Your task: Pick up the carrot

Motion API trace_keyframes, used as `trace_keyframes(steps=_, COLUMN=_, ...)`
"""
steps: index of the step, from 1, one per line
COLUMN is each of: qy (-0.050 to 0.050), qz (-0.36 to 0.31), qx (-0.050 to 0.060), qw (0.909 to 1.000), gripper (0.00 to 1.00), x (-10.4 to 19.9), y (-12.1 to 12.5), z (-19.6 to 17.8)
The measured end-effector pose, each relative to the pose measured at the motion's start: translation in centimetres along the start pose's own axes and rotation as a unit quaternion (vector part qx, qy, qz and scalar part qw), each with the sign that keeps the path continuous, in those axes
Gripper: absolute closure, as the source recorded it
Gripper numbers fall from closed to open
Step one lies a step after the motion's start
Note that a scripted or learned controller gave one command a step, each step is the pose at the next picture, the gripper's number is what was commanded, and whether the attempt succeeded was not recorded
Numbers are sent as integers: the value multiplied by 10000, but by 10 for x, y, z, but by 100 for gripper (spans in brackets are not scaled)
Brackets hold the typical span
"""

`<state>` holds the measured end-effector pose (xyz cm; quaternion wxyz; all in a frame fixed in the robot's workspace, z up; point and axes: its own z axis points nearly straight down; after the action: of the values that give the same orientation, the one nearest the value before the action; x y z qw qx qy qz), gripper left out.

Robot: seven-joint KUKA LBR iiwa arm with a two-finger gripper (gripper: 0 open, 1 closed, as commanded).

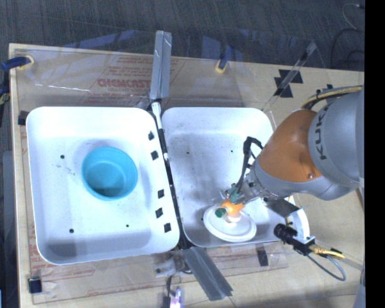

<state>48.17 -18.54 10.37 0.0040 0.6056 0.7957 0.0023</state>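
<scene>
The small orange carrot [231,206] (green at one end) lay on a white plate [219,228] near the right bin's [192,127] front edge, with the gripper [235,196] clamped on it.

The round blue plastic bowl [110,172] sits in the left shallow white bin [51,236]; the small orange carrot [232,208] rests on a round white plate [213,224] in the right shallow white bin [199,133].

Two white bins [45,172], one blue bowl [110,172], one white plate [213,222] and one carrot [232,207].
</scene>
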Motion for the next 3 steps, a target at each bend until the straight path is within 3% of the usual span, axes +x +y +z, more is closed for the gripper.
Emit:
trace_keyframes(steps=1, qy=11, qz=-72, qx=34, qw=10000, gripper=100, x=29, y=27, z=-120)
trace_keyframes(steps=2, qy=12, qz=-70, qx=36, qw=10000, gripper=0, x=29, y=27, z=-120)
trace_keyframes(steps=3, qy=14, qz=-302, qx=26, qw=9995, gripper=0, x=-16, y=-1, z=12)
